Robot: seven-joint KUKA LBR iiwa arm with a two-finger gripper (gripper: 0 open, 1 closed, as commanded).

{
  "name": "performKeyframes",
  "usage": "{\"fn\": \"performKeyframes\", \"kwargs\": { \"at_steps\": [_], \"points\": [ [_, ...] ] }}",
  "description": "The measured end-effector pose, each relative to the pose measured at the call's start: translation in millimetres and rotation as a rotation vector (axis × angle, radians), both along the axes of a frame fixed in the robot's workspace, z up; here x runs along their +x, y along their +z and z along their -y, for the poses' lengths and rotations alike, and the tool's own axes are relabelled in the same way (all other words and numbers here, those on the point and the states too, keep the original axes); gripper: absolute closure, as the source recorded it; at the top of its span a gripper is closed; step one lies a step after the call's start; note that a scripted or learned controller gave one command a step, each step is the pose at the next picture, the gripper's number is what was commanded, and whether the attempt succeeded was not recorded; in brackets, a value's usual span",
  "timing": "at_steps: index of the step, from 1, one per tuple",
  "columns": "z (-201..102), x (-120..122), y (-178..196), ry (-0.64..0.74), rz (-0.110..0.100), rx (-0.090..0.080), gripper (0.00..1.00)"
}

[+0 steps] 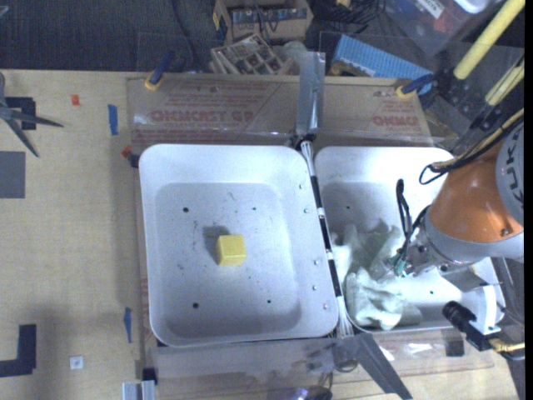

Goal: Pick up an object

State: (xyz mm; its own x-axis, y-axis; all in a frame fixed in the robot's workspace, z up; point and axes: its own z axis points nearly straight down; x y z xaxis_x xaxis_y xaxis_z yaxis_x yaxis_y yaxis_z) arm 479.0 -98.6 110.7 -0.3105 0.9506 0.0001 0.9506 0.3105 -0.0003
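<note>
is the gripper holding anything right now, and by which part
Cannot be told: the gripper is down at the white cloth in the right bin, its fingertips hidden.

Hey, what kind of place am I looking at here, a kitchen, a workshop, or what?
Most likely a robotics lab or workshop. A grey and orange robot arm reaches over two white bins on a wooden bench, with cables and equipment cluttered behind.

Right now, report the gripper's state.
Gripper: cannot be told; it is down in the right bin at the crumpled white cloth.
</note>
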Motion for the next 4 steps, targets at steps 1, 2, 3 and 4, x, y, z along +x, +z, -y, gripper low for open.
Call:
{"fn": "performKeyframes", "kwargs": {
  "at_steps": [1, 2, 3, 4],
  "points": [
    [43, 1, 47, -0.100, 0.003, -0.002, 1.00],
    [16, 4, -21, 0.270, 0.011, -0.004, 1.00],
    [-1, 1, 13, 0.620, 0.006, -0.003, 1.00],
    [-48, 1, 74, 0.101, 0.004, -0.002, 1.00]
  ]
}}
